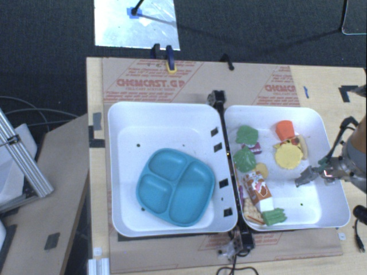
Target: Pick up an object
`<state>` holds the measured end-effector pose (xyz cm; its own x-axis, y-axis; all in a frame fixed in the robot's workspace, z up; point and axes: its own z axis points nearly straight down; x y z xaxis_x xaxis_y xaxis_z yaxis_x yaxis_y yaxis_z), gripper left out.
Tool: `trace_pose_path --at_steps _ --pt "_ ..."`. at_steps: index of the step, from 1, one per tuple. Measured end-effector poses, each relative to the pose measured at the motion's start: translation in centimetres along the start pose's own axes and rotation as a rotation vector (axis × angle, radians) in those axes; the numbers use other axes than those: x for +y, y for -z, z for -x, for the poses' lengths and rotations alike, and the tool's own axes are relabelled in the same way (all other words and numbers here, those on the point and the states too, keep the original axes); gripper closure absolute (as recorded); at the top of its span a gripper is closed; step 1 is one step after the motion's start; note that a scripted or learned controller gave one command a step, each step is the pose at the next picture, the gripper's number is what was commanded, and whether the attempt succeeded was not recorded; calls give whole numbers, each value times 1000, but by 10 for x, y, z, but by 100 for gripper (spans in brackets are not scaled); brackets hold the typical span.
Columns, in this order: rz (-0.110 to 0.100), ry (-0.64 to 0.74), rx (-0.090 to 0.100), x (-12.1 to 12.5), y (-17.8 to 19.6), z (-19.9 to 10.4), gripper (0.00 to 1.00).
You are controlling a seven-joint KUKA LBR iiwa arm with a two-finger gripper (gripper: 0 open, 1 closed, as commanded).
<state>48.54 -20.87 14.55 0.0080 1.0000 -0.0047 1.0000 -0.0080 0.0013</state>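
1. The desk (143, 79) carries two white bins side by side; the left bin (123, 130) holds a blue divided plate (175, 186); the right bin (321, 211) holds the small things the task could mean, and none of them is lifted yet.

2. The gripper (304, 179) sits at the right bin's right side, low over bare bin floor, near the yellow round piece (288, 156) but apart from it; whether it is spread or closed I cannot tell at this size; nothing can be seen in its hold.

3. The yellow round piece lies in the upper right part of the bin, touching or just beside an orange cup (284, 129); it looks like a hard plastic toy, so probably light, stiff and somewhat slick; a flat disc offers little height, so a pinch across its rim seems best.

4. The orange cup looks light and rigid; taking hold across its wall or rim should do, though it may roll if nudged.

5. Along the bin's left wall lie two green pieces (246, 135), a small carton (258, 191) printed in red and white, and a green knobbly piece (274, 215) at the carton's lower end; the carton probably dents under a hard squeeze, so its narrow sides are the sensible place.

6. These pieces are crowded; a grab there risks catching two at once.
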Motion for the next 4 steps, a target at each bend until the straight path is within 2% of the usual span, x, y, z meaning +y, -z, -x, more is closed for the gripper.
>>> trace_pose_path --at_steps 1,2,3,4 --pt "0 19 7 56 -63 -76 0" --pt "1 16 5 74 -60 -126 0" --pt "2 15 5 73 -50 -123 100" --pt "18 21 7 89 107 -186 100"
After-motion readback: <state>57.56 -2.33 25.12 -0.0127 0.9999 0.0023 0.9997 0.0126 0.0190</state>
